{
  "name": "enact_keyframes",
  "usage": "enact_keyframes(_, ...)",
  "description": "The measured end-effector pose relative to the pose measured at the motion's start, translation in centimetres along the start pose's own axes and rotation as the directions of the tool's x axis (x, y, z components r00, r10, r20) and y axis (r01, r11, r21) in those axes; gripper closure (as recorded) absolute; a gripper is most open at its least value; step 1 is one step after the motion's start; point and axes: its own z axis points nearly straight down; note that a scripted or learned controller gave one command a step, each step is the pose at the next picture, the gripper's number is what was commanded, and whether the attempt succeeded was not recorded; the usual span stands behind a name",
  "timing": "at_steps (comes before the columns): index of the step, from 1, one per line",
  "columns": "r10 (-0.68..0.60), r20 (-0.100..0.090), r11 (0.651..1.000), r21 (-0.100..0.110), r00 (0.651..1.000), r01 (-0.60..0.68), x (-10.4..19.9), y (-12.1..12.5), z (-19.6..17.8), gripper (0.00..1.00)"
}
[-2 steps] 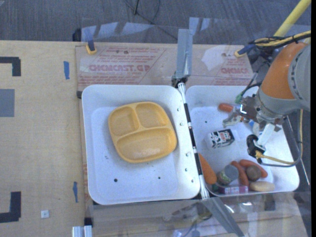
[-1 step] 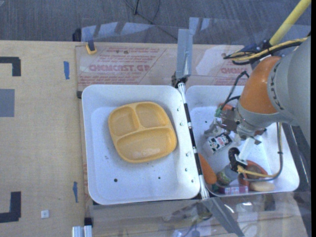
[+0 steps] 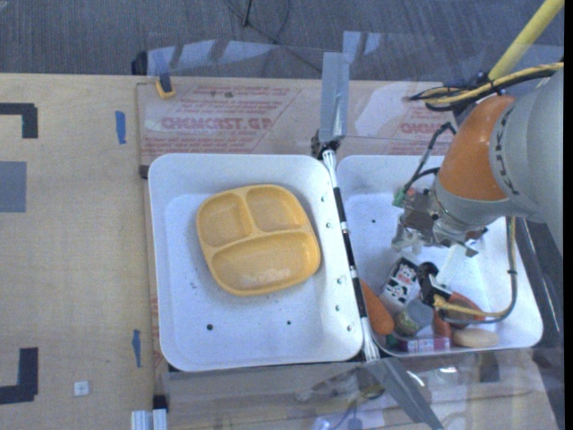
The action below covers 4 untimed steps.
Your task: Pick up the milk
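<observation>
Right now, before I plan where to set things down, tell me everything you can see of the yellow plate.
The yellow plate looks like matte plastic: a rounded square with a raised rim and three compartments, two small ones on the far side and one wide one nearer. It lies flat, slightly rotated, in the white bin on the view's left, touching only the bin's floor.

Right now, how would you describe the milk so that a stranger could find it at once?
Start at the right bin, beside the one holding the yellow plate. Just below the gripper lies the milk, a small carton. It alone is white with black patches; the carrot beside it is orange.
</observation>
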Motion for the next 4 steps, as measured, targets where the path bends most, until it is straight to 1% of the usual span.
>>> enact_keyframes(1, 0.000, 0.000, 1.000, 0.001, 1.000, 0.000, 0.0, 0.0, 0.0, 0.00)
enact_keyframes(2, -0.097, 0.001, 0.995, 0.005, 0.995, 0.097, -4.3, -3.1, 1.1, 0.00)
enact_keyframes(3, -0.114, 0.002, 0.993, -0.012, 0.993, 0.114, -2.5, -7.5, 0.9, 0.00)
enact_keyframes(4, -0.113, 0.001, 0.994, -0.005, 0.994, 0.113, -2.5, -7.6, 0.0, 1.00)
